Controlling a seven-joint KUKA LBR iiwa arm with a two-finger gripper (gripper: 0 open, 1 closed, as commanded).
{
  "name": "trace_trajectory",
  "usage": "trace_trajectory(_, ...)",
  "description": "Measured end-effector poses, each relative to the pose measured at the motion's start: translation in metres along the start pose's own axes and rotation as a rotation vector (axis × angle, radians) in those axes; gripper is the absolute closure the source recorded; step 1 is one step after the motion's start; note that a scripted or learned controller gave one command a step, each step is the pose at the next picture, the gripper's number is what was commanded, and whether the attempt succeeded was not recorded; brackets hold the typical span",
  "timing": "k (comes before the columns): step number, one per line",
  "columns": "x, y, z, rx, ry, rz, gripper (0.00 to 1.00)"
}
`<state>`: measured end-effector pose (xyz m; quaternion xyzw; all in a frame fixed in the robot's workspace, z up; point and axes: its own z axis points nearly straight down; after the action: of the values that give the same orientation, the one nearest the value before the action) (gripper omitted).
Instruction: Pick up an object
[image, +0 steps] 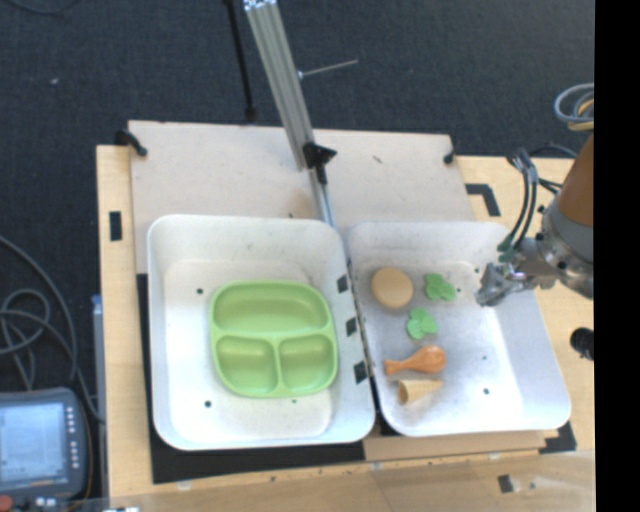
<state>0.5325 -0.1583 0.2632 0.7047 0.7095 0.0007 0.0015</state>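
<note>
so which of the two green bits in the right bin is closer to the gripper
The upper green piece, right of the round tan piece. It lies nearer the gripper than the lower green piece, which sits further left, above the orange piece.

We see a wooden worktop (118, 300) across the middle of the frame, with a pale board (220, 170) lying on it. An aluminium camera mast (283, 85) rises at upper centre. Dark carpet (60, 70) surrounds it, and a grey pendant screen (35, 445) sits lower left beside loose cables (30, 320).

arm: reaching in from right | pincer (490, 291): low, pointing left
</note>
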Motion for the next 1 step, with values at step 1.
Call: trace_trajectory(1, 0.06, 0.0066, 0.0038, 0.001, 0.002, -0.002, 1.0)
